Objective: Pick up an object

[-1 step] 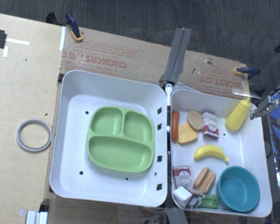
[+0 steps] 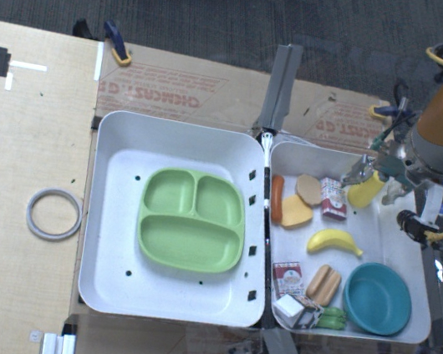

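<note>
gripper over the right bin with a yellow object at its tip

the grey arm with its orange band reaches in from three o'clock, and its two-finger gripper [image 2: 372,175] sits at the one o'clock corner of the right-hand shallow white bin [image 2: 421,288]. a small yellow rounded plastic object [image 2: 363,191] sits directly under the fingers, touching them at its upper end. it seems to be between the fingers and raised off the bin floor, but i cannot tell for sure, nor whether the fingers are open or closed on it.

judging by this, the pick looks underway: the approach is done, and a clear lift away from the bin is left.

other things lie loose in that bin: a yellow plastic banana [image 2: 335,242] at centre, a teal round bowl [image 2: 377,299] at five o'clock, a toy hot dog [image 2: 322,284] at six o'clock, a small red and white carton [image 2: 334,199] just left of the gripper, and an orange wedge-shaped piece [image 2: 296,214] at ten o'clock. the left-hand white bin [image 2: 104,219] holds a green divided plate [image 2: 192,221].
</note>
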You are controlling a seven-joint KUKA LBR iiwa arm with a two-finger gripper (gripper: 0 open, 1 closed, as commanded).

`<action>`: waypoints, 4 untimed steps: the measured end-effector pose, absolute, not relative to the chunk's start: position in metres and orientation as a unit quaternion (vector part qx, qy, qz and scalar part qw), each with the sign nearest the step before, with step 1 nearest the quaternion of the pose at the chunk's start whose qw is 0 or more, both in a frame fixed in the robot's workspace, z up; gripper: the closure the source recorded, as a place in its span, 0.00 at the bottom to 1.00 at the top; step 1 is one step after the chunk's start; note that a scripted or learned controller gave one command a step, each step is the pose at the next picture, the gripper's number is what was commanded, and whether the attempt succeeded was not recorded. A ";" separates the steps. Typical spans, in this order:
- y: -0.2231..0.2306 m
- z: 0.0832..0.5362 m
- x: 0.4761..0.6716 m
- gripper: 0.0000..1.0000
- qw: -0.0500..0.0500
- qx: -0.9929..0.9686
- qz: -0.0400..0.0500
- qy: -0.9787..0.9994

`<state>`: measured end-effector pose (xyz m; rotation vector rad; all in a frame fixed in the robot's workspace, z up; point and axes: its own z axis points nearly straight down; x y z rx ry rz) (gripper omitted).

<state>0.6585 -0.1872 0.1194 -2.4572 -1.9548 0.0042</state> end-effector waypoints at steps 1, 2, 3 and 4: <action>-0.143 0.105 0.659 0.00 0.000 -0.869 0.001 -0.494; -0.173 0.184 0.655 0.00 -0.001 -0.816 0.001 -0.579; -0.183 0.098 0.661 0.00 -0.004 -0.771 -0.002 -0.637; -0.143 0.248 0.659 0.00 0.000 -0.778 0.001 -0.628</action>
